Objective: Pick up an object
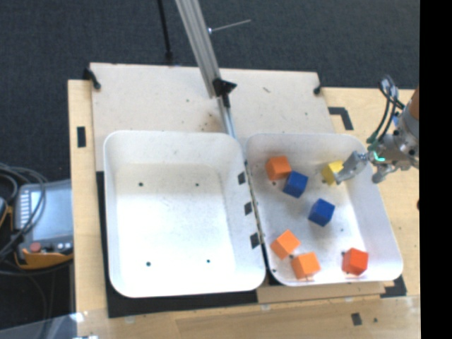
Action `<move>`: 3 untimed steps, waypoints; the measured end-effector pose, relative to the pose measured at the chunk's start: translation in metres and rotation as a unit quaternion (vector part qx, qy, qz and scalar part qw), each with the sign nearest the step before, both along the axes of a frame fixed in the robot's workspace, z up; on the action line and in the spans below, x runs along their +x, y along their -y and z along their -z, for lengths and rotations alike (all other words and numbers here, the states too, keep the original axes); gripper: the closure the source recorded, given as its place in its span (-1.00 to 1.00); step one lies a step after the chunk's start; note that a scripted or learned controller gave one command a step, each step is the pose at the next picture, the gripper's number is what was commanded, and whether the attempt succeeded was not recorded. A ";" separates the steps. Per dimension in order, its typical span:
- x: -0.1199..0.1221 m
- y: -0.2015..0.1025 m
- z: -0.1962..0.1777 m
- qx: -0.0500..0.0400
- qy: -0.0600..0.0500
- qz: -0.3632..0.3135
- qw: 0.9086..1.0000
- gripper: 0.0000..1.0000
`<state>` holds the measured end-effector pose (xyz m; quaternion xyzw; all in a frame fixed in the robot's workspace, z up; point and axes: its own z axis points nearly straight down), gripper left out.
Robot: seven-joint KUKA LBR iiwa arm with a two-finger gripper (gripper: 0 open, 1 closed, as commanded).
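One yellow block sits at my gripper tip by the right bin's wall; can't tell whether I'm pinching or just touching it.

The wooden bench carries a pale board at its rear and two shallow white bins side by side, the left bin touching the right bin.

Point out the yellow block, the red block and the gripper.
yellow block (pixel 330 172): camera view, its top face.
red block (pixel 355 260): camera view, its top face.
gripper (pixel 364 168): camera view, midway between the fingertips.
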<state>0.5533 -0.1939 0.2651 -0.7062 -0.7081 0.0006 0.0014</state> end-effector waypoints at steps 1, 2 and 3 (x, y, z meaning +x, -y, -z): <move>0.001 0.000 -0.002 0.000 0.002 0.000 1.000 -1.00; 0.005 -0.006 0.056 -0.001 0.000 0.001 1.000 -1.00; 0.004 0.002 0.117 -0.001 -0.001 0.002 1.000 -1.00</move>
